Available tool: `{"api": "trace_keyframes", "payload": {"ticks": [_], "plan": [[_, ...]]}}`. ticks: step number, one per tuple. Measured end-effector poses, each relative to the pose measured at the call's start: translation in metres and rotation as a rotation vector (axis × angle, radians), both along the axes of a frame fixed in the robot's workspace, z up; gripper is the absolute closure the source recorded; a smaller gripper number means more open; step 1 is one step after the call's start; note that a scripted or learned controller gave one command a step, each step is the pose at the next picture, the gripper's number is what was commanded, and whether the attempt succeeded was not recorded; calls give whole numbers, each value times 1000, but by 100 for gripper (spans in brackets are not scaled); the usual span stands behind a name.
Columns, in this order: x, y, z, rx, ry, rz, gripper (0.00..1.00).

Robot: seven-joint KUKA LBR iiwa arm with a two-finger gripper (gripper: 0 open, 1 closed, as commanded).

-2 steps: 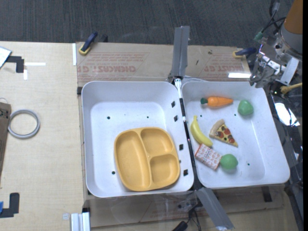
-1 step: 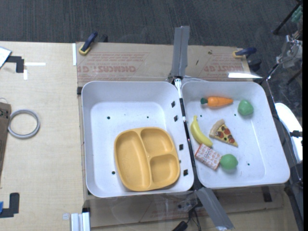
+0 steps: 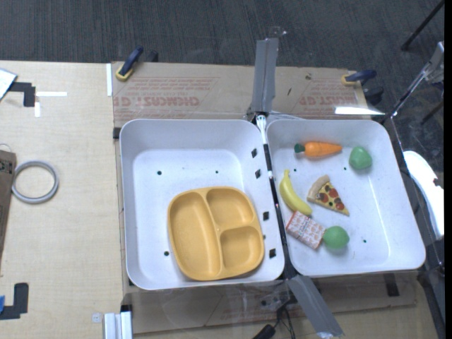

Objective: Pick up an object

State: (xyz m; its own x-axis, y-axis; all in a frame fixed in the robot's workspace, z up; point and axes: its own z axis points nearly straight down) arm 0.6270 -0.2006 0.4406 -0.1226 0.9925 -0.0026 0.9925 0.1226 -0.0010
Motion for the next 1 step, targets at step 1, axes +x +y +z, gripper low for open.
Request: {"api": "trace_keyframes", "payload": {"ticks": [1], "plan": [[17,-22,0,0,-1,288,100]]}}
